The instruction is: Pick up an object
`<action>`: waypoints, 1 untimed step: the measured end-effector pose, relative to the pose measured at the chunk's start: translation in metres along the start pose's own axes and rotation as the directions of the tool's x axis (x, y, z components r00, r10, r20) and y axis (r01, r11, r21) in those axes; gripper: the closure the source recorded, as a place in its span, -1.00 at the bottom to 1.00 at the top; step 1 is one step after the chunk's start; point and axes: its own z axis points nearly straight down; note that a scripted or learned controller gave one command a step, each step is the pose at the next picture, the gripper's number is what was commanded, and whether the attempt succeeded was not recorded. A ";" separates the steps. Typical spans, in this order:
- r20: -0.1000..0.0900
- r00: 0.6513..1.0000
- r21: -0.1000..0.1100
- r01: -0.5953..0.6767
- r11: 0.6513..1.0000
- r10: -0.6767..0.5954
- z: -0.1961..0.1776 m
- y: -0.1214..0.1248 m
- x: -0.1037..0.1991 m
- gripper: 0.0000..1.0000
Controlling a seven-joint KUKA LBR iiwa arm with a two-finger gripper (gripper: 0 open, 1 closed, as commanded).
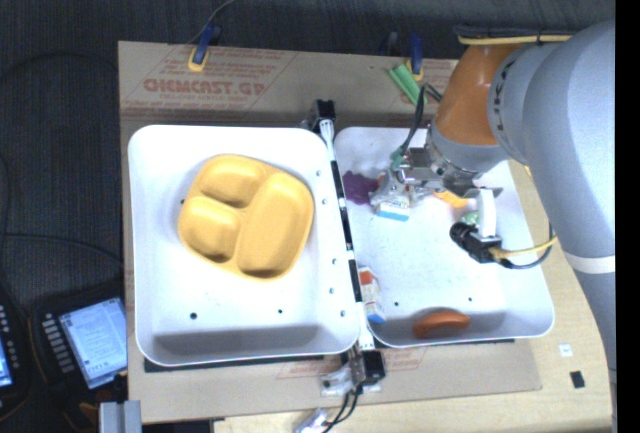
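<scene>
An orange object (441,323) lies at the right bin's (520,321) near edge. Farther back, the gripper (400,183) hangs low over a blue-and-white item (393,209) beside a purple object (358,186), near the bin's far-left corner. A yellow divided tray (245,213) fills the left bin (160,321).

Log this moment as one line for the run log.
arm: reaching over right bin | gripper: low beside purple object | orange object: near front wall | yellow tray: in left bin | pick: not confirmed
</scene>
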 end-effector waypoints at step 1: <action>-0.004 1.000 0.009 0.001 1.000 -0.001 -0.086 0.012 0.075 1.00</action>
